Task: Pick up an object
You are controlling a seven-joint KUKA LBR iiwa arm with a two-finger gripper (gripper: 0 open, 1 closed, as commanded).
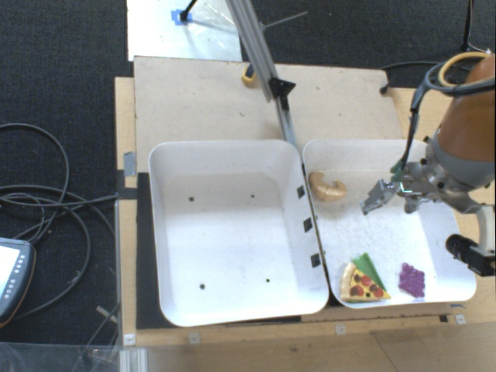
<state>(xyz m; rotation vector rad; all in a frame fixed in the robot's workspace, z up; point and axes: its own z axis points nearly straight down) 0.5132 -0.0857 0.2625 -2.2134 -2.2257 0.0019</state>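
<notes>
Inside right bin: one croissant, one pizza slice, one grape bunch.

Robotics lab, test cell: standing on dark carpet, a plywood bench bearing two white bins; trailing across the floor, loose black cables; lying at the left edge, a teach pendant; crossing overhead, a slanted metal pole.
</notes>
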